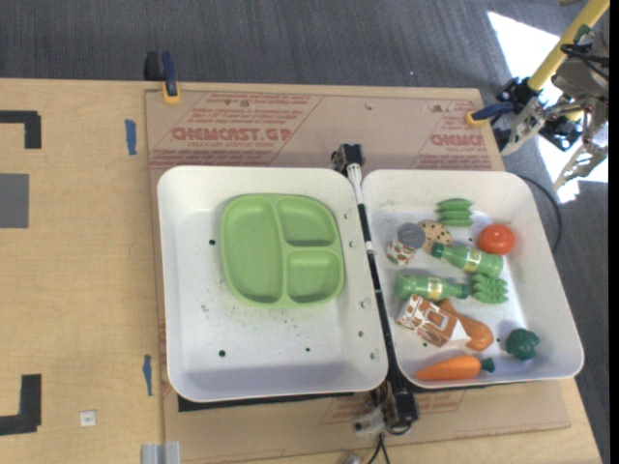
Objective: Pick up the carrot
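Orange carrot (450,368) lies flat along near edge of right bin (547,249), green end pointing right, just beside broccoli (522,343). Tomato (496,239) further back in same bin. Green plate (282,249) sits in left bin (184,288). Gripper (527,114) off bin's far right corner, well apart from carrot; grip state cannot tell.

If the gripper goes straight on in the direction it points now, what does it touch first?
Probably the brown cardboard sheet near its blue clamp, just outside the right white bin: the gripper seems to point down-left there. Depth is unclear, so I am not sure.
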You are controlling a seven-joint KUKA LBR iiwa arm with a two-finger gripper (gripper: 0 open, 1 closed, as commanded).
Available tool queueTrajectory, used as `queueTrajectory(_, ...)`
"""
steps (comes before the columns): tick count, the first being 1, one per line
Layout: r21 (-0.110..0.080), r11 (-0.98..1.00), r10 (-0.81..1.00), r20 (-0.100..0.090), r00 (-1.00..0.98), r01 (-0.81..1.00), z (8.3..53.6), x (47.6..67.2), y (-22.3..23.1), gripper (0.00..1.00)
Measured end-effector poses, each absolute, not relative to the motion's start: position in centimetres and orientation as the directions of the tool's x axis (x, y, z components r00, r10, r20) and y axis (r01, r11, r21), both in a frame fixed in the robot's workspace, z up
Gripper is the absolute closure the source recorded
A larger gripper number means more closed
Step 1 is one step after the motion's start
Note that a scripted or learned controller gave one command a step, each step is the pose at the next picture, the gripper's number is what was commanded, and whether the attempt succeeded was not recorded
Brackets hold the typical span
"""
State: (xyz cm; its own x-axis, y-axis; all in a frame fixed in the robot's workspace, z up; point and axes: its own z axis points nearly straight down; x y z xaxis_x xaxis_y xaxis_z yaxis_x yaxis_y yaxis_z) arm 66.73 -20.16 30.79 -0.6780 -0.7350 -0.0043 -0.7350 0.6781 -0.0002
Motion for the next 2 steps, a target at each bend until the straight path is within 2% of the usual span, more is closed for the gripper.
queueTrajectory(1,-0.009,0.276,-0.961,-0.004,-0.276,-0.961,49.2,66.7,-22.3,0.00)
queueTrajectory(2,-0.001,0.439,-0.899,-0.004,-0.439,-0.899,36.2,66.7,-22.3,0.00)
